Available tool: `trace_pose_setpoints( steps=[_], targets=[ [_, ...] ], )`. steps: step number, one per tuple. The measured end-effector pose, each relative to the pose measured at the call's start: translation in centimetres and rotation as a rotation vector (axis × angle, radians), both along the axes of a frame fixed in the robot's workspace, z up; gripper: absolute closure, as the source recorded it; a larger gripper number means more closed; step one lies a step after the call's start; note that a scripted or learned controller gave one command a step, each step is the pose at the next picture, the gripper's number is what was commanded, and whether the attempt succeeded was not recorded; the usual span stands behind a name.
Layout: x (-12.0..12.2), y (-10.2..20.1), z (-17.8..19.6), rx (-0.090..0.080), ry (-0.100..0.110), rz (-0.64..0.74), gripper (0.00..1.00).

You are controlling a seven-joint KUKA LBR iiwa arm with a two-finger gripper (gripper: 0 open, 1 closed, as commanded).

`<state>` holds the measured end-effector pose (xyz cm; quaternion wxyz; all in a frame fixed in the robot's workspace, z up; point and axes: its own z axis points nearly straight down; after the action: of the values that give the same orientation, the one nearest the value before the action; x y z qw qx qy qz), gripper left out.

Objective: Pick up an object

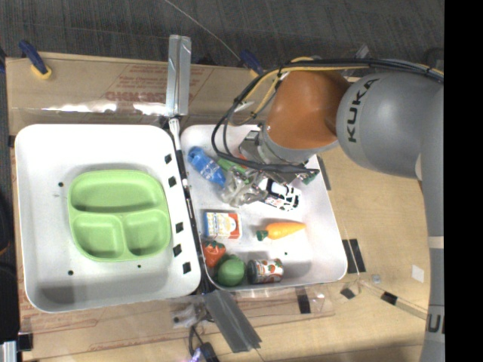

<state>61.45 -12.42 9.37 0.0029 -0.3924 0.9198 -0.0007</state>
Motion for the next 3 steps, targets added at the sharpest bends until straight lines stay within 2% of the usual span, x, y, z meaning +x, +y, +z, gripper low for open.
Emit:
trace_pose_setpoints(
  steps=[1,2,3],
  targets=[
    [-0.4,7.3,10.2,0.001,-0.002,-0.262,1.00],
    [4.3,1.4,14.1,-0.002,-0.002,-0.189,1.00],
    [4.3,-3.8,14.8,-0.002,0.000,-0.031,1.00]
  ],
)
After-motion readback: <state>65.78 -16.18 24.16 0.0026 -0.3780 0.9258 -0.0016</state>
